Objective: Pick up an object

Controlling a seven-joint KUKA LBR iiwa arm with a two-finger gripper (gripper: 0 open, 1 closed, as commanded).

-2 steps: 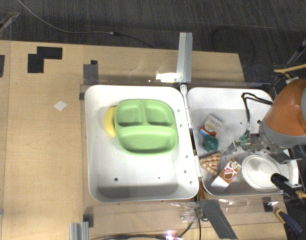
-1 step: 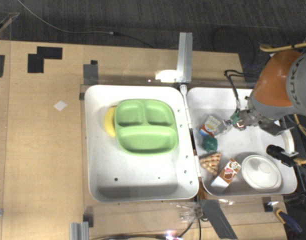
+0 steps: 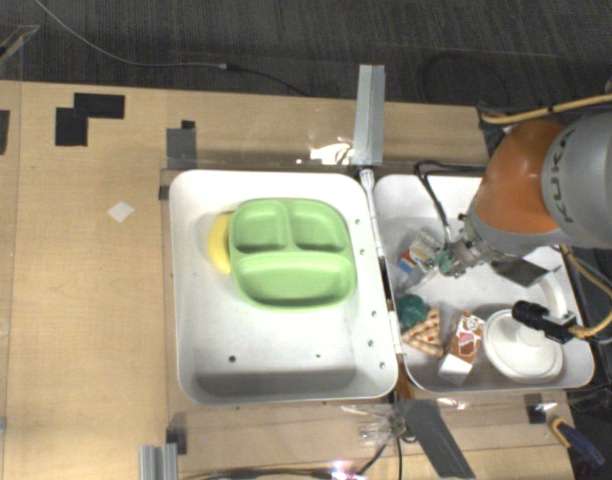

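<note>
Objects for picking lie in two white bins. The left bin [image 3: 201, 298] holds a green divided plate [image 3: 289, 251] with a yellow item [image 3: 218, 244] tucked against its left edge. The right bin [image 3: 406, 200] holds a teal piece [image 3: 410, 309], a pizza slice [image 3: 423, 333], a small carton [image 3: 466, 338] and a white cup [image 3: 524, 346]. The gripper [image 3: 448, 259] hangs low over this bin's upper part, among small clutter; whether it is apart or together cannot be told.

Arm [image 3: 576, 183] bears partial lettering "KU".
</note>
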